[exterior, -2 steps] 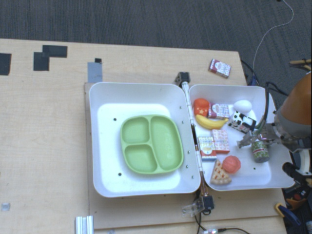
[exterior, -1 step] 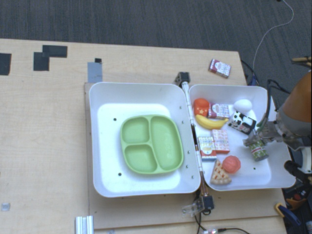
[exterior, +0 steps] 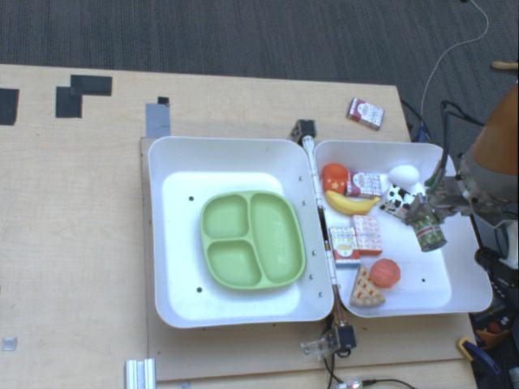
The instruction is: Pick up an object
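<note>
Your gripper [exterior: 427,217] sits over the right bin [exterior: 454,294], fingers pinching a small green can [exterior: 429,235], near the banana [exterior: 352,204].

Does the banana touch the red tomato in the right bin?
Touching. In the camera view, the banana's left end lies against the lower edge of the red tomato, with no white bin floor between them.
</note>
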Controlling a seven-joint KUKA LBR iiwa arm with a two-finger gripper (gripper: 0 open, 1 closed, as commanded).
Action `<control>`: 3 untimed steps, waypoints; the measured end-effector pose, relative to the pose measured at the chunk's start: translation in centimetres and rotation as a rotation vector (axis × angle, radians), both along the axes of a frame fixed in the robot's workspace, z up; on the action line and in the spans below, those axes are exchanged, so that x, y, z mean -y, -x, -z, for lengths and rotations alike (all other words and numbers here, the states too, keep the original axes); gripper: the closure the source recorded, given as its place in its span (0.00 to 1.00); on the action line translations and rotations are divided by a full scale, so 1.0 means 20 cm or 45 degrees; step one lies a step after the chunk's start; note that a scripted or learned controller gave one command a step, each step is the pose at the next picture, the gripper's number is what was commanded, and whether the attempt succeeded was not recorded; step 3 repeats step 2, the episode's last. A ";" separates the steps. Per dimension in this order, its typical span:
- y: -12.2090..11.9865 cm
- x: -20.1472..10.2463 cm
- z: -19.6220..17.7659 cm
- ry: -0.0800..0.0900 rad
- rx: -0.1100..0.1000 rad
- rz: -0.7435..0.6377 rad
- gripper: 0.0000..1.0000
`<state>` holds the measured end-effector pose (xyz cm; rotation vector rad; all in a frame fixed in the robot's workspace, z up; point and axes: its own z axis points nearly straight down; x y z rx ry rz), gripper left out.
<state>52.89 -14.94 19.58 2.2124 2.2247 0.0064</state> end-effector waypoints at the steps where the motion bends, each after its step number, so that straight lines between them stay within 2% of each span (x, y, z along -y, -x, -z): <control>1: 0.21 -0.30 -0.10 -0.001 -0.005 0.000 1.00; 2: 0.06 -0.58 0.01 -0.001 -0.005 0.001 1.00; 3: 0.06 -0.58 0.01 -0.001 -0.005 0.001 1.00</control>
